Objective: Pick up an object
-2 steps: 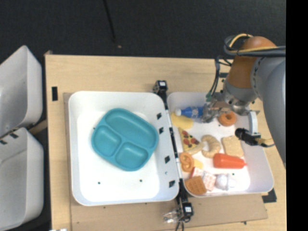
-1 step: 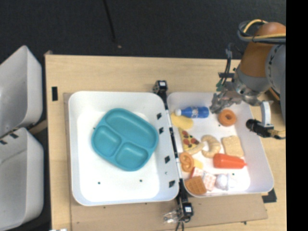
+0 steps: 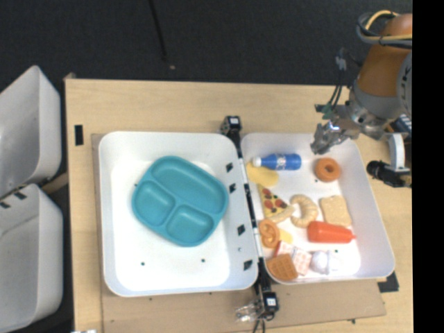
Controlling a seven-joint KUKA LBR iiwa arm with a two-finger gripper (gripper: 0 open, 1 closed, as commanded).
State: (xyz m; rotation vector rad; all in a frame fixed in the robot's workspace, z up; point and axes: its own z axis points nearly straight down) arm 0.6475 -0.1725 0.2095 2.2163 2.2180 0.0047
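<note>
The right bin (image 3: 371,207) holds several toy foods. Along its back lie a blue bottle (image 3: 281,161) with a white cap and an orange donut (image 3: 327,169). Further forward are a yellow piece (image 3: 262,176), a pizza slice (image 3: 274,205), a tan pastry ring (image 3: 303,210), a toast slice (image 3: 335,210), an orange carrot (image 3: 330,233), a pretzel (image 3: 268,233), a waffle (image 3: 282,266) and pale pieces (image 3: 312,261). My gripper (image 3: 325,141) hangs over the bin's back edge, just behind the donut and to the right of the bottle. Nothing is seen held in it.
A teal divided plate (image 3: 181,200) lies in the left bin (image 3: 114,255). The grey arm with its orange band (image 3: 381,71) comes in from the upper right. Black clips (image 3: 231,125) sit along the seam between the bins. White chairs (image 3: 24,137) stand at the left.
</note>
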